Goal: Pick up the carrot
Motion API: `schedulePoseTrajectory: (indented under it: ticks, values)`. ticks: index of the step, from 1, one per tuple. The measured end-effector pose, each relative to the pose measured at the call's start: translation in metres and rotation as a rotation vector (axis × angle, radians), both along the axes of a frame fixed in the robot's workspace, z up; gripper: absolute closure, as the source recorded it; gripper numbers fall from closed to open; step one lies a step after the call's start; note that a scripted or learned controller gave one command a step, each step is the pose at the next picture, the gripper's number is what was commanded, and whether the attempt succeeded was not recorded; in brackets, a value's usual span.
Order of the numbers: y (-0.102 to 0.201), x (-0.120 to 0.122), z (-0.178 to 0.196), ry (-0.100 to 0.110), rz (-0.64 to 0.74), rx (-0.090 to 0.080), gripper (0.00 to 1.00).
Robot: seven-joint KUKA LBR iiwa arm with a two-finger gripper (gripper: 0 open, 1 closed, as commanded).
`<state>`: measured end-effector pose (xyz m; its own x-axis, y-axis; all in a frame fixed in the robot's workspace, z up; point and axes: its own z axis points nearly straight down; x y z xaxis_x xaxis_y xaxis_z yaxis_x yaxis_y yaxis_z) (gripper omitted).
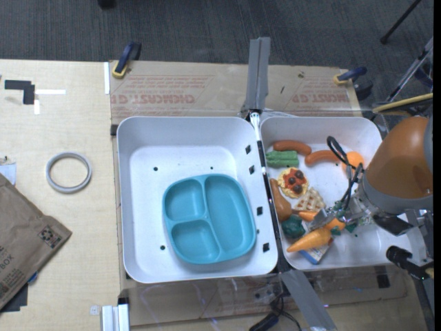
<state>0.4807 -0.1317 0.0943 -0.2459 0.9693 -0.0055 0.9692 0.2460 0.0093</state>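
The carrot (310,239) is orange and tapered. It lies near the front of the right bin (365,254), its tip pointing left and its thick end up to the right. My gripper (337,218) hangs low over that thick end, among the toy foods. Whether it touches the carrot is unclear. The grey arm with its orange band (408,158) reaches in from the right.
Around the carrot in the right bin lie two sausages (293,146), a green piece (281,159), a pizza slice (295,180), a waffle (311,201), a broccoli (292,225) and an orange fruit (354,161). The left bin (138,185) holds a teal divided plate (209,218).
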Motion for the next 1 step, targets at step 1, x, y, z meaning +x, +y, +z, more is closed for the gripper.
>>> schedulePoseTrajectory:
  ticks: [1]
  values:
    - [-0.0003,0.0004,0.0087,0.001,-0.003,0.001,1.00]
